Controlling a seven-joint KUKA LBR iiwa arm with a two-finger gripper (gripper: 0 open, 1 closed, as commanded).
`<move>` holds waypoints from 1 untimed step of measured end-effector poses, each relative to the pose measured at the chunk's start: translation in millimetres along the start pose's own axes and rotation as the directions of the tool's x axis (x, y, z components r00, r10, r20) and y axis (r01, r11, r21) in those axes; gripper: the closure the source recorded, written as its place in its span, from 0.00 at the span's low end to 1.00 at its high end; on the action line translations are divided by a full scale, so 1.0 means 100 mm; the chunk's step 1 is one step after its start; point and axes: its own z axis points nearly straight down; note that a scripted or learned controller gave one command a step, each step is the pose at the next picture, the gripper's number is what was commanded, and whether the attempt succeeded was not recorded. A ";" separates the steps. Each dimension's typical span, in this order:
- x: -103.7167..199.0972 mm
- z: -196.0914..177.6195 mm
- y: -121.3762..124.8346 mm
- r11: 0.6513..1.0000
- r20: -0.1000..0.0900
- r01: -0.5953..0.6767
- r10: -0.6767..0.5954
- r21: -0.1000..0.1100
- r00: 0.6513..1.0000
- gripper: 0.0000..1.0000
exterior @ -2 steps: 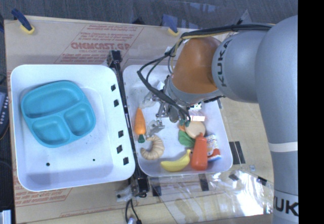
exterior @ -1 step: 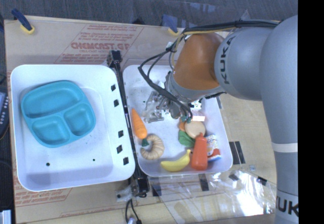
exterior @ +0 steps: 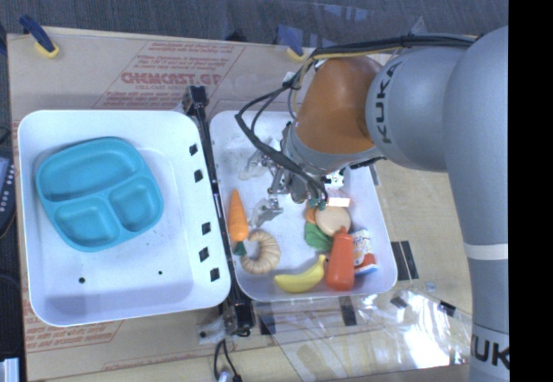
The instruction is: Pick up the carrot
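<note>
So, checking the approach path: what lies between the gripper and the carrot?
In the camera view, bare white bin floor separates the gripper from the carrot; nothing sits between them.

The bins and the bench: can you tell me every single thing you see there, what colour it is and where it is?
left bin: 1, white, left half of the bench
divided plate: 1, blue, upper left of the left bin
right bin: 1, white, beside the left bin
carrot: 1, orange, along the right bin's left wall
bagel: 1, tan, just below the carrot
banana: 1, yellow, near the right bin's front wall
bottle: 1, red, right of the banana
green toy: 1, green, above the banana
clamp: 1, blue and yellow, bench's top left corner
arm: 1, grey with an orange band, reaching in from the right
tool: 1, metal, above the right bin, right of the carrot
</note>
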 end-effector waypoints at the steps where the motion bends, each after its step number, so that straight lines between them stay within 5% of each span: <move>1: -0.01 0.17 -0.15 0.910 -0.019 -0.415 0.415 0.010 0.910 0.00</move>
